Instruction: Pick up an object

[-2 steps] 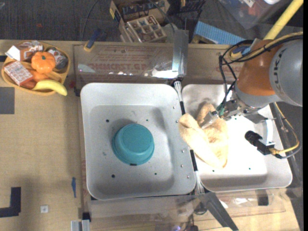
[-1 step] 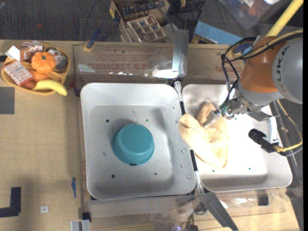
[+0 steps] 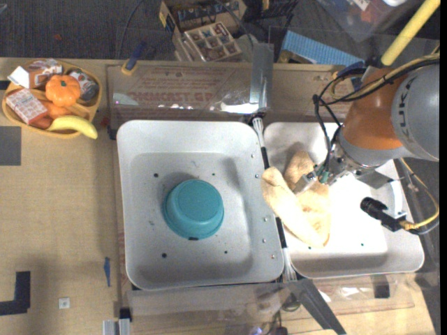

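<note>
A teal bowl (image 3: 194, 209) sits upside down in the middle of the left bin (image 3: 140, 145). In the right bin (image 3: 405, 260) lies a pale yellow, cloth-like thing (image 3: 302, 208) draped along the bin's left side, one end resting on the rim between the bins. A tan rounded lump (image 3: 299, 165) rests just behind it. My gripper (image 3: 316, 178) is low in the right bin, at the upper part of the yellow thing, right beside the tan lump. Whether anything sits between its tips is hidden by the wrist.
A basket (image 3: 14, 110) with a banana (image 3: 73, 125), a small pumpkin (image 3: 63, 91) and boxes stands on the bench at far left. A clear plastic sheet (image 3: 181, 93) lies behind the left bin. Clutter of boxes sits beyond the bench.
</note>
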{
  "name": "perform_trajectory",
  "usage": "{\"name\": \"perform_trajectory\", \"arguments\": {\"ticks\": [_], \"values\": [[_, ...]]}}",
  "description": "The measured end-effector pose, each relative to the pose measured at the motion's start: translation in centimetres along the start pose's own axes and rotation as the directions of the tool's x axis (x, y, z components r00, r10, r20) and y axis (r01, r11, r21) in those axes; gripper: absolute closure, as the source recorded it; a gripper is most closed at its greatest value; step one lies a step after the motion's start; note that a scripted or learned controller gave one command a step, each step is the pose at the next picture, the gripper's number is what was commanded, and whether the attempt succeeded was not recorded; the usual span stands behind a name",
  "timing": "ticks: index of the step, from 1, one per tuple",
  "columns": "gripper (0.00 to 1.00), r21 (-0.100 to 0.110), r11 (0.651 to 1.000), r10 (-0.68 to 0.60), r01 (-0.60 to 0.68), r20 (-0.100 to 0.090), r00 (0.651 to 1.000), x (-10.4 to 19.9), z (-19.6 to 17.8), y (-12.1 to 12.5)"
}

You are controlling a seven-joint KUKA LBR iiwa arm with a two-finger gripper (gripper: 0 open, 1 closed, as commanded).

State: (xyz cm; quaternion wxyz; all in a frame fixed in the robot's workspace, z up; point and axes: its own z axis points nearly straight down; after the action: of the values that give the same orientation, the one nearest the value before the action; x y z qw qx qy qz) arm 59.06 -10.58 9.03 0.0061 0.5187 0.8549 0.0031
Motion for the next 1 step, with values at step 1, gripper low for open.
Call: {"name": "perform_trajectory", "arguments": {"ticks": [1], "values": [[0.0, 0.015, 0.944, 0.33, -0.33, -0.002, 0.944, 4.11, -9.87, -1.97]]}}
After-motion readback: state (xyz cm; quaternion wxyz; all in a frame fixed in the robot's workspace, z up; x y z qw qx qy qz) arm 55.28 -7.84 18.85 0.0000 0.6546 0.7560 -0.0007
